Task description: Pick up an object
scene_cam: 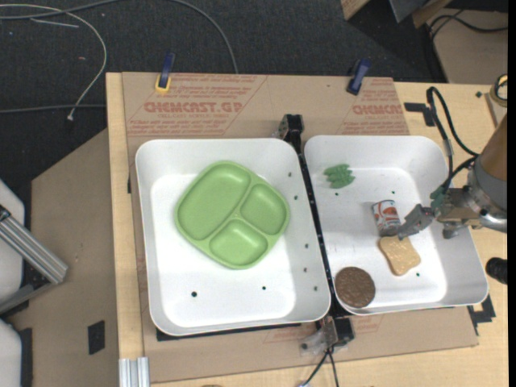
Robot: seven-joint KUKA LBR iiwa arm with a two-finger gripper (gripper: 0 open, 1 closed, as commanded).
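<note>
We're watching the gripper (401, 229) hovering in the right bin (419, 158), between the can (386, 214) and the toast (400, 255); jaw state unclear. We're risking it nudging both, grasping neither.

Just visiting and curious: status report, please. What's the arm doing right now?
Gripper low in right bin, between can and toast. Nothing seen held. Cookie, green toy nearby.

a cardboard-covered bench (242, 103) bears two white bins, left (161, 297) and right (459, 285), touching.
</note>
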